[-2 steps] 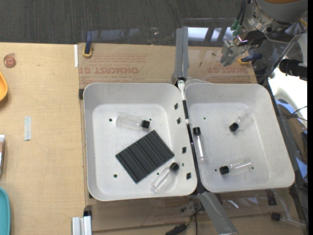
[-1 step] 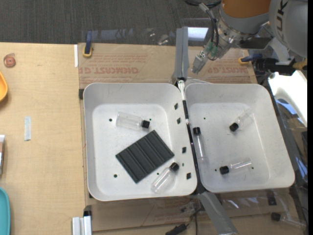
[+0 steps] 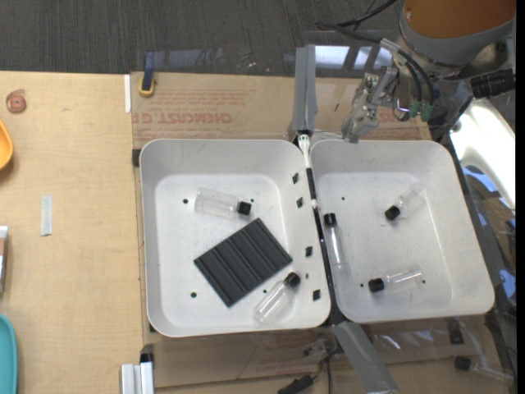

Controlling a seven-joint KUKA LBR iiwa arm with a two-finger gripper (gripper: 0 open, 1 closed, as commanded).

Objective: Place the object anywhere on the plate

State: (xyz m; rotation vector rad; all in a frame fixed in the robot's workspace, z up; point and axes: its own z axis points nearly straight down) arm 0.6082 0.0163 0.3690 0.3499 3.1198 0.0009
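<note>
A dark ribbed rectangular plate [image 3: 243,261] lies flat in the left bin [image 3: 164,245], turned at a slant. Two clear vials with black caps lie in that bin: one [image 3: 221,204] just behind the plate, one [image 3: 275,296] touching its front right corner. The right bin [image 3: 459,245] holds three more such vials: one [image 3: 404,202] at mid-right, one [image 3: 395,280] near the front, one [image 3: 332,238] along the left wall. My gripper [image 3: 354,131] hangs above the back left rim of the right bin, well apart from every vial, with nothing seen in it.
The bins sit on brown cardboard [image 3: 213,109] over a wooden bench [image 3: 66,187]. A grey post [image 3: 304,89] rises behind the seam between the bins. Cables [image 3: 418,97] hang beside the wrist. Small items lie along the bench's left edge.
</note>
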